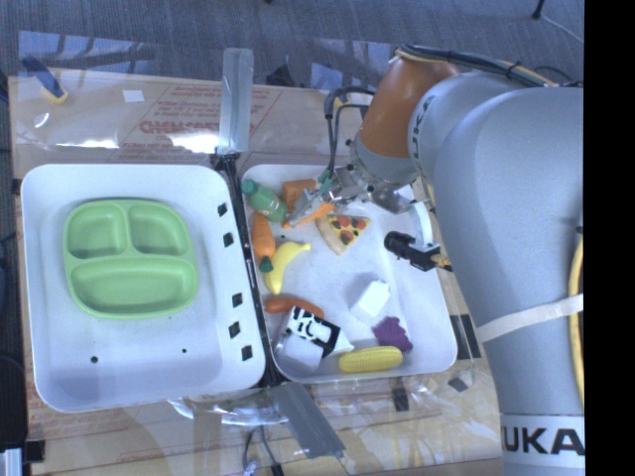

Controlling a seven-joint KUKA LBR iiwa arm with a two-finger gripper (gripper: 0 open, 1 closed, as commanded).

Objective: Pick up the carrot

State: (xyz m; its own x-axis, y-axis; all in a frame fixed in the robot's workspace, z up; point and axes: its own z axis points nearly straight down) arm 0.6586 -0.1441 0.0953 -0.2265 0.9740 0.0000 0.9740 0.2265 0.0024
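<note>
While the grey arm [496, 216] with its orange band [397, 102] reaches in from the right side, it covers the right edge of the right bin [437, 335], and this bin is the landmark for all the places here. The left bin [129, 375] stands just beside it, touching it along the middle, and it carries a green divided plate [129, 258]. The gripper [327, 198] is low over the far part of the right bin, near its far left corner, but its tips mix with the toys under them, so I cannot tell if they are wide, narrow or closed on something. The carrot [262, 236] lies against the left wall of the right bin, in its far half, near the gripper but apart from it. Just beside the carrot, toward the near side, lies a yellow banana [285, 261], and a green toy [262, 199] is in the far left corner. A pizza slice [343, 231] lies close to the gripper, more to the middle of the bin. At the near wall there is a yellow corn cob [370, 359], with a purple toy [393, 332] and a white block [370, 298] beside it, and a black and white box [311, 329] near the near left corner.
</note>
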